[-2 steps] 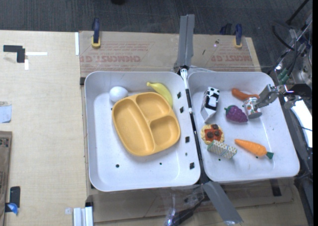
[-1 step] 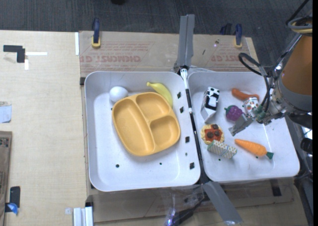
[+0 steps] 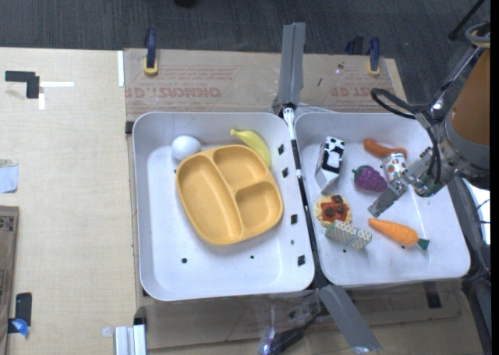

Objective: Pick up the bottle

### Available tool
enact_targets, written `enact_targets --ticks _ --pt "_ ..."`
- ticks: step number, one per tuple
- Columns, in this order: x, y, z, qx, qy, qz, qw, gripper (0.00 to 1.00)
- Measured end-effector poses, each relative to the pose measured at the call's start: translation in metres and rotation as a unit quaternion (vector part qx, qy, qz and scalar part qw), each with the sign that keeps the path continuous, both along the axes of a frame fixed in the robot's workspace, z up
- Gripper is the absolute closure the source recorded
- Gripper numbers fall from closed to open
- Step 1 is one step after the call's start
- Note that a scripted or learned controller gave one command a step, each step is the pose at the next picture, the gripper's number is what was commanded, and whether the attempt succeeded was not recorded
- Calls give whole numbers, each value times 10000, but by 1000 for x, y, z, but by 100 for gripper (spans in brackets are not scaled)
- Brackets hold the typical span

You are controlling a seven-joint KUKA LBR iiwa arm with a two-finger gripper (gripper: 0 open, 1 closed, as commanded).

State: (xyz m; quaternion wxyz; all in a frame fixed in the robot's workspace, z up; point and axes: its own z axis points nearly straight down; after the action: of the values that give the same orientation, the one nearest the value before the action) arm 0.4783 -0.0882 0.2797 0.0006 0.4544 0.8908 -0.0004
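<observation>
You see two white bins side by side on the table: the left bin [image 3: 152,213] and the right bin [image 3: 444,264]. In the left bin, a yellow divided plate [image 3: 228,193] lies near the centre, with a white egg [image 3: 185,146] just beside its upper-left rim and a banana [image 3: 253,143] along its upper-right rim. In the right bin, the bottle [image 3: 333,155], white with black patches, lies at the upper left, close to the wall between the bins. To its right lie a purple grape bunch [image 3: 369,179] and an orange pepper-like item [image 3: 382,148]. Lower down you find a pizza slice [image 3: 334,209], a pale patterned block [image 3: 348,236] just below it, and a carrot [image 3: 398,232] toward the lower right. The arm enters from the right, and the gripper [image 3: 394,188] sits low over the right bin, between the grapes and the carrot, well apart from the bottle. You cannot tell from this view how the gripper is set. Nothing is visibly held in it.
</observation>
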Motion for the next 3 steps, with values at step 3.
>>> enact_targets --ticks 3 --pt "7 -29 36 -2 -3 368 9993 0"
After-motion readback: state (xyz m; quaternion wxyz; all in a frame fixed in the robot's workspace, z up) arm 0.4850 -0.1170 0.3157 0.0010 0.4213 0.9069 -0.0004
